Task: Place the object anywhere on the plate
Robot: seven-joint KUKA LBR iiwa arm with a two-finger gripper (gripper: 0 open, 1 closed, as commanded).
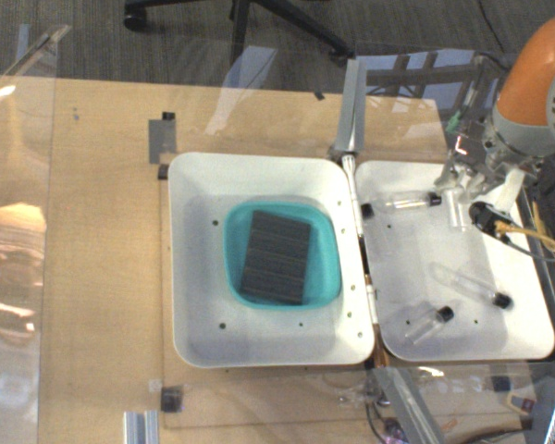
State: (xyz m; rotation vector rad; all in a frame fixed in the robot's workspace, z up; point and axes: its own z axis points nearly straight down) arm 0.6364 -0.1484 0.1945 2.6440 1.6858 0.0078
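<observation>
Tubes point(467, 285) litter the right bin point(536, 340) beside the plate point(328, 257).

My arm point(536, 72) reaching in from the right, orange band up top, wrist angled down-left, gripper point(458, 192) low, I can't read its state
</observation>
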